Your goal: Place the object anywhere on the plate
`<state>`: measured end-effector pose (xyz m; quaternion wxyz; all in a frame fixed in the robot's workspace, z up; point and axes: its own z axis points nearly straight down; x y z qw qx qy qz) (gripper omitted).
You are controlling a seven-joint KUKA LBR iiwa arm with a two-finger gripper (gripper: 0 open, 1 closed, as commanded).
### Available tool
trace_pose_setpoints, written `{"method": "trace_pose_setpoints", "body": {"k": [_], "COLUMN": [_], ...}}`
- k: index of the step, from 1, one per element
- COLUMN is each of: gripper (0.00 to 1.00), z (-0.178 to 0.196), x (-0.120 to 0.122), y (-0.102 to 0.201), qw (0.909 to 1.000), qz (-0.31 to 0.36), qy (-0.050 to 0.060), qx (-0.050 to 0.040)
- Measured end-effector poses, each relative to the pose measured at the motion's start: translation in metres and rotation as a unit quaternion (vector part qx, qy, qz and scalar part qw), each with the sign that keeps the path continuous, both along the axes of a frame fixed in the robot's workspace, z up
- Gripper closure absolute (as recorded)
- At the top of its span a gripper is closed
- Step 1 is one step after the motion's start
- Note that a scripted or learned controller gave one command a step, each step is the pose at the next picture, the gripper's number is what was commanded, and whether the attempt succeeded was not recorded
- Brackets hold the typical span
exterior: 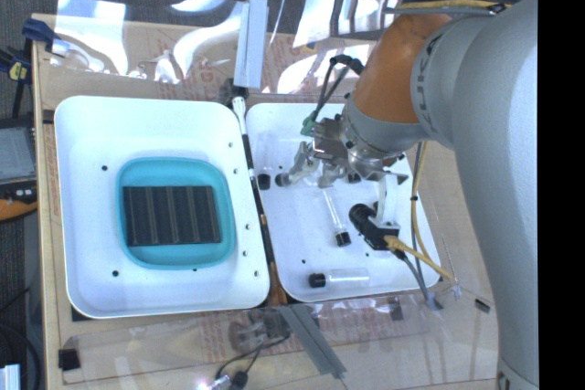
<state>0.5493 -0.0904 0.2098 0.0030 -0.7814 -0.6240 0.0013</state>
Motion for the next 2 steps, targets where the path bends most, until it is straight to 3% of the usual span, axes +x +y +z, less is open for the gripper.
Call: {"method": "trace_pose_setpoints", "body": {"k": [1, 2], "gripper": [1.0, 0.0], "z": [-0.0192, -0.0192], "x": [0.0024, 0.0024], "y": [0.0906, 0.0901], "qw": [0.9999, 0.9999], "qz": [-0.011, -0.012], "qy": [0.0, 0.0], "qx": [-0.0008, -0.001]}}
